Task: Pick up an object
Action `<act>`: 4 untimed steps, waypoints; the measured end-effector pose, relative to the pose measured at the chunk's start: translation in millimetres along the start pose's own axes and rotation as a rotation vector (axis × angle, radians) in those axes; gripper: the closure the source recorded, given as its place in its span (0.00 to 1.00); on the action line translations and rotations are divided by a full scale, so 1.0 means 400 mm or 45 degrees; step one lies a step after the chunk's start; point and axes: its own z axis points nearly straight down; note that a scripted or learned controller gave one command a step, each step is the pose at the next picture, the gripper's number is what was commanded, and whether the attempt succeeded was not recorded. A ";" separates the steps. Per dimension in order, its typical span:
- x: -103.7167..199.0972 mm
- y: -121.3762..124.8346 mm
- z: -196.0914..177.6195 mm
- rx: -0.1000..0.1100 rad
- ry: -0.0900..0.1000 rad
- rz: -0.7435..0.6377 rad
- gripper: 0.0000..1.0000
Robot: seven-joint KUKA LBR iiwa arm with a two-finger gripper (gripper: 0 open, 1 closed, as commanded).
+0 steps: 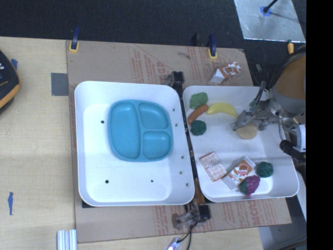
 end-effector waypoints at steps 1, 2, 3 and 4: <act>0.002 -0.041 0.000 0.001 0.000 -0.001 0.00; 0.001 -0.040 -0.026 0.003 0.000 -0.003 1.00; 0.071 -0.038 -0.174 -0.002 0.002 0.000 1.00; 0.184 -0.048 -0.206 0.001 0.001 -0.003 1.00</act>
